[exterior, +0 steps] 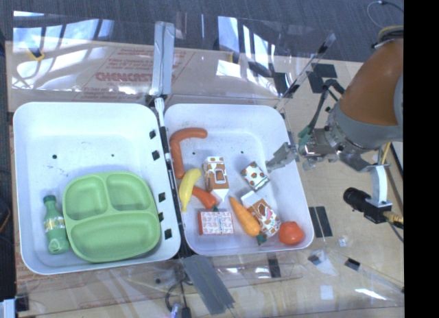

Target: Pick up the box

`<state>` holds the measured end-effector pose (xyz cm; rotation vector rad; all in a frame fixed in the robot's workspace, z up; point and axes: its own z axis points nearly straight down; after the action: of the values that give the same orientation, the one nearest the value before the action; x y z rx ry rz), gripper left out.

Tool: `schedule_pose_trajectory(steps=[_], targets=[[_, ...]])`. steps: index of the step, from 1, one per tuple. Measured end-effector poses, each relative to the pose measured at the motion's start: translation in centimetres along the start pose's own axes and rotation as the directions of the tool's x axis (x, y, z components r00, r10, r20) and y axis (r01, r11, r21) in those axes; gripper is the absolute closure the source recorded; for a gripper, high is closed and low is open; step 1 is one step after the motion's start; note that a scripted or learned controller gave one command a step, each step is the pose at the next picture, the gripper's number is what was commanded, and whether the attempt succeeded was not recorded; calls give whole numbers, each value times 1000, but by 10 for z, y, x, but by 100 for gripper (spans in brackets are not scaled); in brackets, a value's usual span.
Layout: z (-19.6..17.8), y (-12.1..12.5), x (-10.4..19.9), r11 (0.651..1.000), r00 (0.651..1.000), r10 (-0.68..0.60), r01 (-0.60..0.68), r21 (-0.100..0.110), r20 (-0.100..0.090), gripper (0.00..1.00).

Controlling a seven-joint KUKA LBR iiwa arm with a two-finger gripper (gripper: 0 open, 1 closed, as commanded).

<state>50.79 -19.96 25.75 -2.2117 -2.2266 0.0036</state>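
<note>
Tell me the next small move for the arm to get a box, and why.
Probably move the gripper left and down toward the small spotted box. The gripper sits over the right bin's right rim, nothing between its jaws, and that box lies nearest, fairly clear of the carrot and tomato.

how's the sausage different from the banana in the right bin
The sausage is reddish-orange; the banana is yellow. The sausage bends into a hook, its top running toward the bin's middle, while the banana is a gentler curve standing nearly straight up the view. The sausage lies nearer the bin's far edge; the banana sits closer to the near edge, touching a carrot. Both lie along the right bin's left wall.
</note>
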Motion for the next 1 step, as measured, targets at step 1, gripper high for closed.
schedule_pose_trajectory(steps=[1], targets=[[148, 67, -9, 998, 998, -71, 71, 1, 0, 0]])
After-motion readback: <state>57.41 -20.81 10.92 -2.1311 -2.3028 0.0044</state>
